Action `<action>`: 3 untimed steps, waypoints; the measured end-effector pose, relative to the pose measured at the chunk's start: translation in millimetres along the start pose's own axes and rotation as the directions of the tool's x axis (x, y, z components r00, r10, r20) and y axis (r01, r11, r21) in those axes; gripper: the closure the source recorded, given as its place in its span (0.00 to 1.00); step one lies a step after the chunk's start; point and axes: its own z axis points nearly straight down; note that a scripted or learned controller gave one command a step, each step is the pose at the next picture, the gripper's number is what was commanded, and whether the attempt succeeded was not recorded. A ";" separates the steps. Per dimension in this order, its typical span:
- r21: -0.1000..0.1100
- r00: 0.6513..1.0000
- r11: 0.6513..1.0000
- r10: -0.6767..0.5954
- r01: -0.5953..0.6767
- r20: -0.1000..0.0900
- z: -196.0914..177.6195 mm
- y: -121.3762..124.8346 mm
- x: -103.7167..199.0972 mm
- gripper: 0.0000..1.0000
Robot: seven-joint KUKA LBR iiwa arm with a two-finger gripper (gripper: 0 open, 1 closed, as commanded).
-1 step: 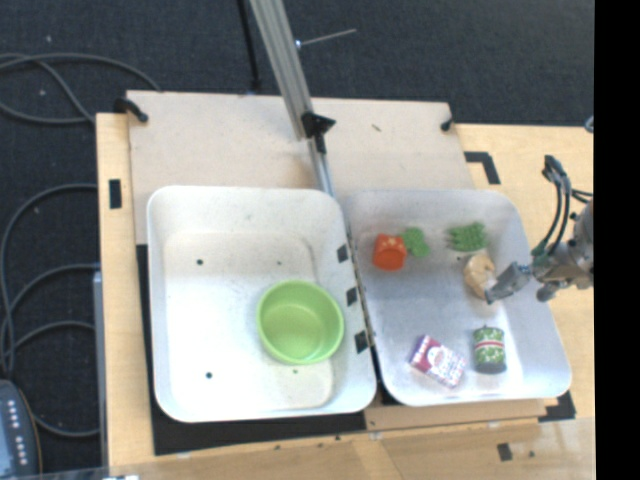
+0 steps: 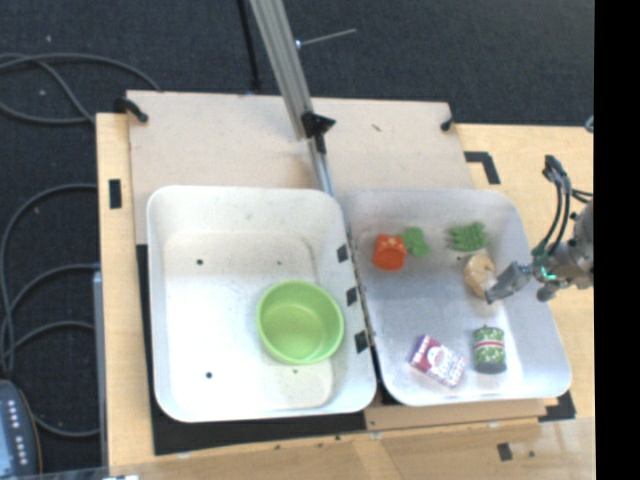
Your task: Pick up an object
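Two bins, one gripper at the right rim

Two white bins sit side by side on the bench, and the action is all on the right. The gripper (image 2: 503,281) comes in over the right bin (image 2: 540,368) from its right edge, its tip just beside a small beige object (image 2: 479,268), seemingly touching it. Whether the tip is parted or closed, I cannot tell from up here, and nothing shows clamped in it. Behind the beige object lies a green leafy piece (image 2: 467,235); further left, an orange-red object (image 2: 390,252) touches a small green piece (image 2: 415,241). Near the front of that bin, a pink and white packet (image 2: 437,359) lies beside a dark green can (image 2: 489,349). Over in the left bin (image 2: 200,268), a lime green bowl (image 2: 300,322) sits upright, well apart from the arm
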 end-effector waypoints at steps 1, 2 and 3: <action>0.006 1.000 1.000 0.003 -0.003 0.001 45.3 -6.4 3.7 0.00; 0.002 1.000 1.000 0.004 -0.004 0.002 85.1 -7.4 3.1 0.00; 0.002 1.000 1.000 0.005 -0.005 0.003 113.0 -7.4 1.5 0.00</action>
